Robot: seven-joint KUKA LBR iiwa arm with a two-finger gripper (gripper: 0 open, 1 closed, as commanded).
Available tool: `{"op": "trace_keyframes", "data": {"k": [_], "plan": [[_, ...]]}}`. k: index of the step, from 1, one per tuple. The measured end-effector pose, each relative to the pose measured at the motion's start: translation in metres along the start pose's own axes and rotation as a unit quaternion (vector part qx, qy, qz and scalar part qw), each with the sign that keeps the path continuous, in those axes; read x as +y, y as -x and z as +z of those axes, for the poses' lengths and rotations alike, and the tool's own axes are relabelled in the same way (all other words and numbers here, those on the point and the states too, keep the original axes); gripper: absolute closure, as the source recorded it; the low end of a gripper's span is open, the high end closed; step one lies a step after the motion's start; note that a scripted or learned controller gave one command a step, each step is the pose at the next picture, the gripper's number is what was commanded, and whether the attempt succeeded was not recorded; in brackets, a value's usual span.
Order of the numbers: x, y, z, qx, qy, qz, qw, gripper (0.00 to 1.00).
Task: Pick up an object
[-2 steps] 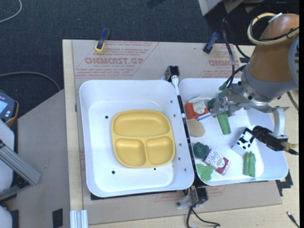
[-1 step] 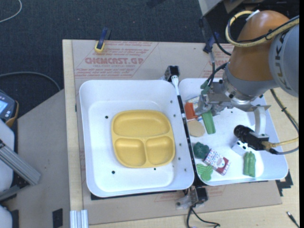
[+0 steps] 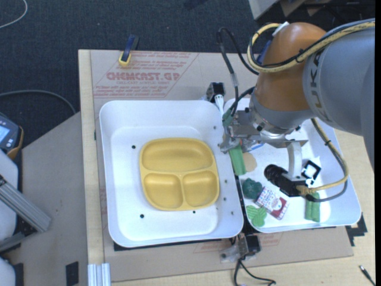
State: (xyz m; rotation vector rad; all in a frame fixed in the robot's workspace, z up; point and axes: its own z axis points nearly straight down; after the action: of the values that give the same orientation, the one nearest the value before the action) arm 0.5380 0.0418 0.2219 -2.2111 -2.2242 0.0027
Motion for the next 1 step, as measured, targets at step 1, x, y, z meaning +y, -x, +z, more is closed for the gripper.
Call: {"op": "trace_keyframes", "data": {"k": [1], "plan": [[-0.0169, -0.0481, 0.0041, 0.000, 0.000, 0.000, 1.0000, 1.00]]}}
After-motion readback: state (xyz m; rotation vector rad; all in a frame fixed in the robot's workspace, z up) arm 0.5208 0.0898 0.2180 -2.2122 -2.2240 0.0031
